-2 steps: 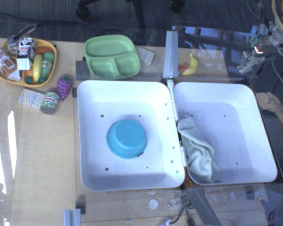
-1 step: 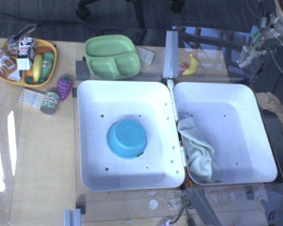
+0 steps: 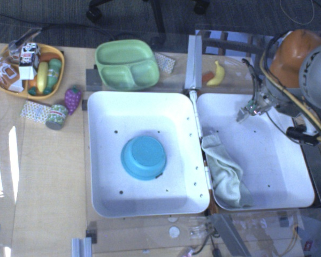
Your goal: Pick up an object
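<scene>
A blue bowl (image 3: 144,157) lies in the middle of the left white bin (image 3: 104,197). A crumpled pale green cloth (image 3: 225,171) rests against the left wall of the right white bin (image 3: 289,197), towards its near side. My gripper (image 3: 250,110) hangs over the far part of the right bin, up and to the right of the cloth and well apart from it. The grey arm with its orange band (image 3: 290,58) comes in from the right edge. I see nothing between the gripper's tips.
Behind the bins stand a green divided plate (image 3: 125,64) and a toy banana (image 3: 218,73). At the far left sits a yellow bowl (image 3: 58,55) of toy food, with purple grapes (image 3: 72,98) and a small can (image 3: 56,116) nearby. Cables (image 3: 294,123) trail over the right bin.
</scene>
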Motion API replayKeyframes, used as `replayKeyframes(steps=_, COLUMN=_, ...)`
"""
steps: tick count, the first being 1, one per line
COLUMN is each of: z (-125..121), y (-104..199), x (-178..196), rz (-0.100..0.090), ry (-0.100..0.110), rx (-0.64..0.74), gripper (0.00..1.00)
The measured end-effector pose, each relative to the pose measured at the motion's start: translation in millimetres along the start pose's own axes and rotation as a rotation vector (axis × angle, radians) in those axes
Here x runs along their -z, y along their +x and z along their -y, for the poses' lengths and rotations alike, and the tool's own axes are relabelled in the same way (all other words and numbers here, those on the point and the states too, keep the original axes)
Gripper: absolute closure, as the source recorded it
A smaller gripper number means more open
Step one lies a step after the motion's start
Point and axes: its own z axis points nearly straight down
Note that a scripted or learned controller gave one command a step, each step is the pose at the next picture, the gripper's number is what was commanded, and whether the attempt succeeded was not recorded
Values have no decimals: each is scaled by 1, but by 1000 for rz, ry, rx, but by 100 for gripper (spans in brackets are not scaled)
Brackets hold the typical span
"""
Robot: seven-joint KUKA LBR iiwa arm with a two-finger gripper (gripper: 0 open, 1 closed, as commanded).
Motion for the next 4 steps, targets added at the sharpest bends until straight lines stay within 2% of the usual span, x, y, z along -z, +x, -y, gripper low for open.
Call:
replayKeyframes(steps=1, z=15, y=-49, x=113, rz=2, ry=2, rx=-96, gripper=100)
replayKeyframes(steps=2, z=-21, y=25, x=24, rz=-4, ry=6, rx=-112, gripper=100)
replayKeyframes(steps=3, z=-9, y=-2, x=133, rz=0, ry=2, rx=-270, gripper=100)
replayKeyframes(steps=4, z=-34, y=52, x=11, rz=-4, ry=8, rx=-318, gripper=100)
